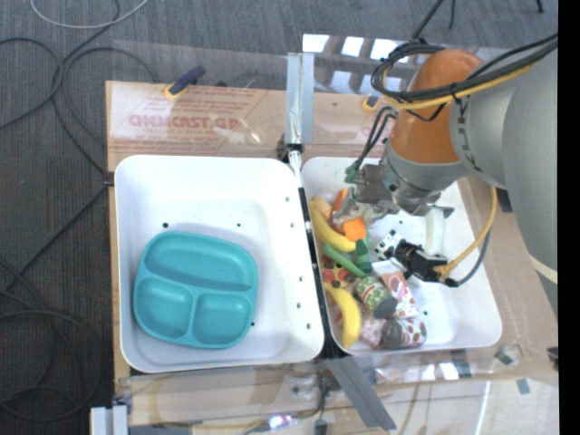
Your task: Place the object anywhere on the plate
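A teal plate with three compartments lies in the left bin, toward its front left. My gripper is lowered into the right bin, over the pile of toy food along that bin's left wall. Right under it lie a yellow banana, an orange piece and a carrot-like piece. The wrist hides what sits directly beneath the gripper.
More items crowd the right bin's left front: a green piece, a second banana, printed cans. A white object lies right of the wrist. A metal divider post stands between the bins at the back. Cables loop off the arm.
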Motion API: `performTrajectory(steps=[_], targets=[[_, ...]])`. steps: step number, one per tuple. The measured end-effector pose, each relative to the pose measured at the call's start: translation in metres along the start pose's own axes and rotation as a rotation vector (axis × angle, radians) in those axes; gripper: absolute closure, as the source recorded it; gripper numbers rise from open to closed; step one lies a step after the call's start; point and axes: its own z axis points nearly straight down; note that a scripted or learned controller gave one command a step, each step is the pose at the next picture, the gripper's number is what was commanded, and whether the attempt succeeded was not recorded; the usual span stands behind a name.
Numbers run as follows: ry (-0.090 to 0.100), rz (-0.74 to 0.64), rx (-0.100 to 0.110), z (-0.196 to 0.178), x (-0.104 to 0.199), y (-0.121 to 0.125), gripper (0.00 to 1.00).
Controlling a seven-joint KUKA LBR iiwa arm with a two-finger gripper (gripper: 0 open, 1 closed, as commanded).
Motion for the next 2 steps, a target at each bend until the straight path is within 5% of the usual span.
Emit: performTrajectory(steps=[1,2], targets=[[0.001,-0.337,0.001,0.004,0.072,-0.057,1.0],[0.0,-0.42,0.001,0.012,0.145,-0.071,1.0]])
